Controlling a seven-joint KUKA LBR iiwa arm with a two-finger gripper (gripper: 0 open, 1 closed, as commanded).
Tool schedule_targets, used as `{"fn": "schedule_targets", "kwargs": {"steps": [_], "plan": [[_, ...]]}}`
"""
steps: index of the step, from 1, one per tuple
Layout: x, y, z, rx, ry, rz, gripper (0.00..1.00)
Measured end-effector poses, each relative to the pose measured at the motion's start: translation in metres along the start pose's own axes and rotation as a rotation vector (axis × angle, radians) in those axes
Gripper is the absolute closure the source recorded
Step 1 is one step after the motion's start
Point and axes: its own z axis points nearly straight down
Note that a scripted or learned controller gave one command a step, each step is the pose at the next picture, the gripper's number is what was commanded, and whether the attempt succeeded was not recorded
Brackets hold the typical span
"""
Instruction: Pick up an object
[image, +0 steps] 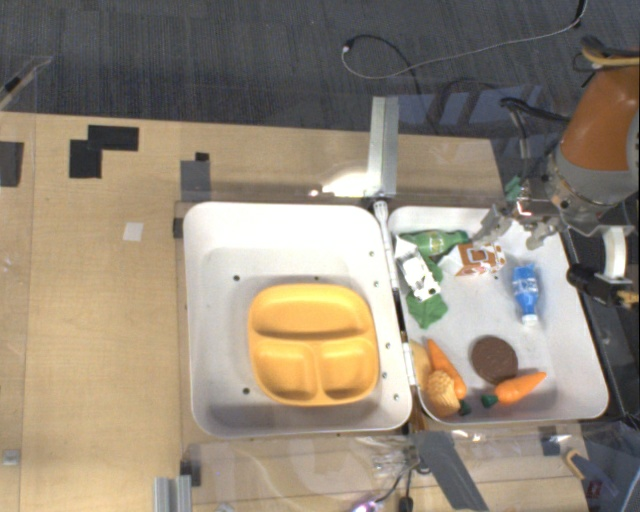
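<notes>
The right bin (590, 385) holds several small items: a green packet (433, 242), a white piece (420, 277) on a green leaf (430, 311), an orange-and-white carton (481, 260), a blue bottle (526, 292), a brown round cookie (494, 358), two carrots (519, 387) (445, 362) and a tan bread roll (440, 389). My gripper (513, 234) hangs over the back of this bin, just above and right of the carton and behind the bottle. Its fingers (493, 226) stand spread open with nothing between them.
The left bin (215, 300) holds a yellow compartment tray (313, 342). A metal post (384, 150) stands behind the divide between the bins. The arm's orange band (602, 118) rises at the right edge. Black cable lies on the floor behind.
</notes>
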Motion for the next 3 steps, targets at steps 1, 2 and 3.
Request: {"fn": "schedule_targets", "kwargs": {"steps": [1,2,3], "plan": [[0.001,0.002,-0.012,-0.006,0.000,-0.005,1.00],[0.017,0.011,-0.111,-0.003,-0.001,0.027,1.00],[0.043,0.051,-0.197,-0.004,-0.002,-0.332,1.00]]}}
